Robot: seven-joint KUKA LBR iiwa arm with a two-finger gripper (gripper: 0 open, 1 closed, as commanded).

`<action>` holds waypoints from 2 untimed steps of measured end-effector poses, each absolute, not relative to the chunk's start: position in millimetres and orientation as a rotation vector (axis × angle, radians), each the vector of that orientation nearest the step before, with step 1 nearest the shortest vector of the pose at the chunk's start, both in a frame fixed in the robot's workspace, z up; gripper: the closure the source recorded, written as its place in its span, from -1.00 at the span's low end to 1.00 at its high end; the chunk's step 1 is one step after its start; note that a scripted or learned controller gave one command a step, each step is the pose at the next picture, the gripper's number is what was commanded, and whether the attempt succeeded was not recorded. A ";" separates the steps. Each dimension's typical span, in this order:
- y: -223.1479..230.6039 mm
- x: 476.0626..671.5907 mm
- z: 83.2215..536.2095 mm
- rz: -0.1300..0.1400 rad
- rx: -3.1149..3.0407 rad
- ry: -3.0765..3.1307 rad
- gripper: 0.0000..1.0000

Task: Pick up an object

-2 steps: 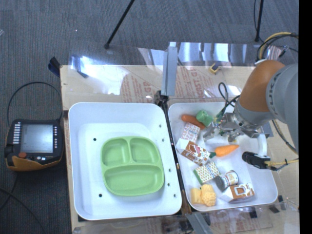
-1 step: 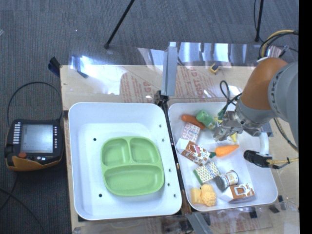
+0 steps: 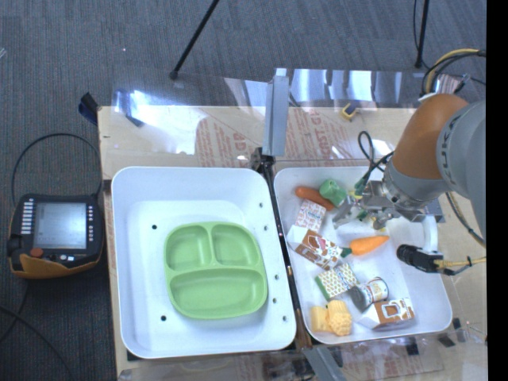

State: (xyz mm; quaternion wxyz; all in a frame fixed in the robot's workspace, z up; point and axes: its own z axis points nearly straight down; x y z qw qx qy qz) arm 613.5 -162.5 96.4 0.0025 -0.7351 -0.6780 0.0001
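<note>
My gripper (image 3: pixel 362 215) hangs over the upper middle of the right bin (image 3: pixel 432 292), just above an orange carrot (image 3: pixel 369 245) that lies flat. A green toy (image 3: pixel 332 189) and a second, darker carrot (image 3: pixel 309 196) lie to its left near the bin's back edge. A white and red carton (image 3: pixel 311 213) and a brown and white carton (image 3: pixel 321 249) sit left of and below the gripper. I see nothing held in the gripper.
The front of the right bin holds a checkered green box (image 3: pixel 337 279), a small can (image 3: pixel 371 290), an orange and white box (image 3: pixel 394 313) and yellow corn (image 3: pixel 333 317). The left bin (image 3: pixel 139 213) holds a green divided plate (image 3: pixel 215 270).
</note>
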 end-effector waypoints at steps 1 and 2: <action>-162.4 613.7 105.6 -0.001 -2.306 -2.124 1.00; -162.3 613.7 105.4 0.000 -2.306 -2.123 -1.00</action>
